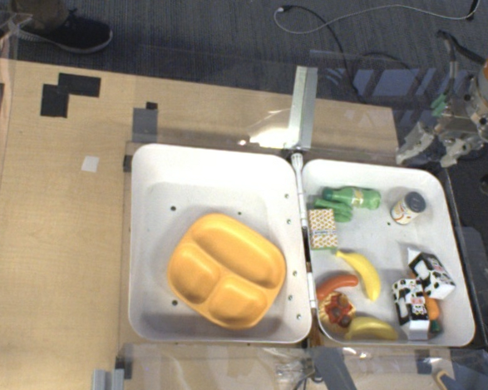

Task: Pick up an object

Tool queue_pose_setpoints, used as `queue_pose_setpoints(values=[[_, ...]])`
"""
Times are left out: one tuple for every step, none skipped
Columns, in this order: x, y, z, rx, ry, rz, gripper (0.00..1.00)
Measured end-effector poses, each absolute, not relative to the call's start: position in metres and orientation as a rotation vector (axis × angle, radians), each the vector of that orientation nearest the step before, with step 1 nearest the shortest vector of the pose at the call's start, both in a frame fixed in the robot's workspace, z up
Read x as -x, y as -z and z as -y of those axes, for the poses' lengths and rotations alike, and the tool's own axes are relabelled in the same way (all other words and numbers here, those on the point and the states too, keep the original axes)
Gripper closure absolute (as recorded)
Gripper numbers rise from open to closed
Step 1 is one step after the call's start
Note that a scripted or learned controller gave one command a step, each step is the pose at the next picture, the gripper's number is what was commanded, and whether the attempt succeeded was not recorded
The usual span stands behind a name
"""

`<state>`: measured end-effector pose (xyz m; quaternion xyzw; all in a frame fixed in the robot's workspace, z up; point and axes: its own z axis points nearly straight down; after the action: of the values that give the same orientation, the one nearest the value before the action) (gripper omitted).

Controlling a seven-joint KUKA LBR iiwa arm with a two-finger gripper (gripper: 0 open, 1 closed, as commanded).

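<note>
My gripper (431, 151) hangs at the top right, just beyond the far rim of the right bin (464, 272), with its pale fingers spread open and nothing between them. In that bin lie a green bottle (352, 198) on its side, a small round can (407, 207), a patterned box (323, 227), a yellow banana (365, 272), a red-orange piece (338, 282), a red speckled item (337, 307), a second yellow fruit (372, 328) and black-and-white cartons (421, 292). The can is the thing closest to the gripper.
The left bin (154, 225) holds a large yellow divided tray (226, 269). A metal divider post (303, 111) stands between the bins at the back. A shoe (68, 29) shows on the floor at top left, and a cable (356, 27) runs along the top.
</note>
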<state>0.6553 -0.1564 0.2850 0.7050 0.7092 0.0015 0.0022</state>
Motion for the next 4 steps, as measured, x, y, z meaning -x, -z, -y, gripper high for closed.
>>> queue_pose_setpoints(values=[[-0.657,-0.298,0.155,-2.199,-0.011,-2.228,1.0],[-0.637,-0.216,0.18,-2.015,-0.004,-2.404,1.0],[-0.568,-0.091,0.125,-1.997,-0.012,-2.412,1.0],[-0.568,-0.091,0.127,-1.997,-0.011,-2.407,0.0]])
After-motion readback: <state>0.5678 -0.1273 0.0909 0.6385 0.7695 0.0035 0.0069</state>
